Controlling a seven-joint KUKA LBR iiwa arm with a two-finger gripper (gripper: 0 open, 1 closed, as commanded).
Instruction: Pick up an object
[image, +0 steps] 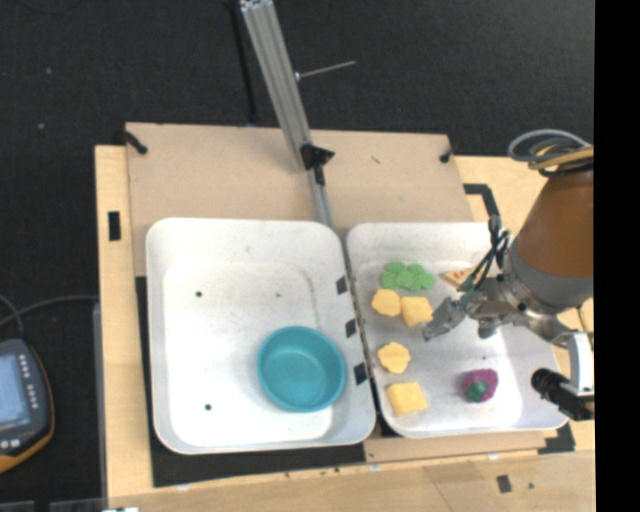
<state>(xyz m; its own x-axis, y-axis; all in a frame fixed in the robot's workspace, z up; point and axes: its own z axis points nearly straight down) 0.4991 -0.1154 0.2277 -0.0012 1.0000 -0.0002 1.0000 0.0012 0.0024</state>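
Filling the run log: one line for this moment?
gripper: over right bin, beside yellow block | grasp: none seen | blue bowl: left bin

Broad orange band around a rounded grey arm, darkening toward the wrist. Thin black cables looping beside the band. Grey looped hose above it. Metallic grey tool with dark, slender fingers. White bracket and black cylindrical fitting below the wrist.
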